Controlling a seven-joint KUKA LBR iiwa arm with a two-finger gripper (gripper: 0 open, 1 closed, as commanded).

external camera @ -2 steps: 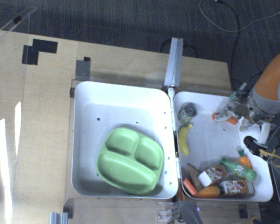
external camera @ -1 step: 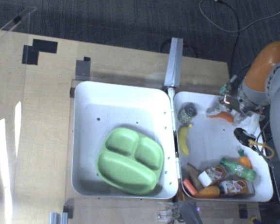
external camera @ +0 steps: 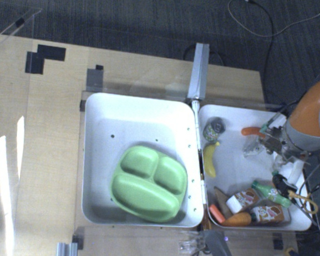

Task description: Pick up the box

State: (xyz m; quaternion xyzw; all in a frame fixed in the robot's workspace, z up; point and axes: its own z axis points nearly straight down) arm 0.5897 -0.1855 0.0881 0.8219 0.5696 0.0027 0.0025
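Right white bin (external camera: 232,159): gripper (external camera: 257,143) hangs over its far right part, arm entering from the right; whether its fingers are open or shut cannot be told. The brown printed cardboard box (external camera: 268,213) lies at the near right corner, crowded by a brown bottle with white cap (external camera: 241,200), an orange carrot (external camera: 238,219) and a green bottle (external camera: 270,192). A yellow banana (external camera: 209,159) and small dark can (external camera: 214,127) sit along the left wall. Left white bin (external camera: 97,147) holds a green divided plastic tray (external camera: 149,183).

green tray (external camera: 149,182), yellow banana (external camera: 209,160), white bins (external camera: 100,147)
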